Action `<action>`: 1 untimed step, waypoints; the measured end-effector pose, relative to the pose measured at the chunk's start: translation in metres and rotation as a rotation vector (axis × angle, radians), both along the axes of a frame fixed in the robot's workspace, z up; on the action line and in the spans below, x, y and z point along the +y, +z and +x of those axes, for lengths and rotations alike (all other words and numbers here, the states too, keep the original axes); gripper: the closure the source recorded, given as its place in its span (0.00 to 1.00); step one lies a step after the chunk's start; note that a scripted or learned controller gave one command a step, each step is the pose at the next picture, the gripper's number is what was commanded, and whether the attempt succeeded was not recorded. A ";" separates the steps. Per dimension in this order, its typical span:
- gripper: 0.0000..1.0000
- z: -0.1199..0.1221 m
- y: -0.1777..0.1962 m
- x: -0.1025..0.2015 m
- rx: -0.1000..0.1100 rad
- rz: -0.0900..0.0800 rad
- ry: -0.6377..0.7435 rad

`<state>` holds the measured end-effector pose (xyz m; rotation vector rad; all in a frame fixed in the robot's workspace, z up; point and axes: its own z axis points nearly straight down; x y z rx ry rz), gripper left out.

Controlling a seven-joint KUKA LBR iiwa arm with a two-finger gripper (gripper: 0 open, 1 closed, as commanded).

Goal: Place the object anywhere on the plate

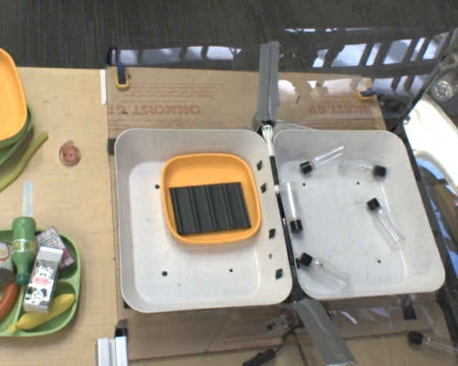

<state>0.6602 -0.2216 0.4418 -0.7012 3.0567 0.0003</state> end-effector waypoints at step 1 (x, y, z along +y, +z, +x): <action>1.00 0.000 0.000 0.000 -0.001 -0.001 0.388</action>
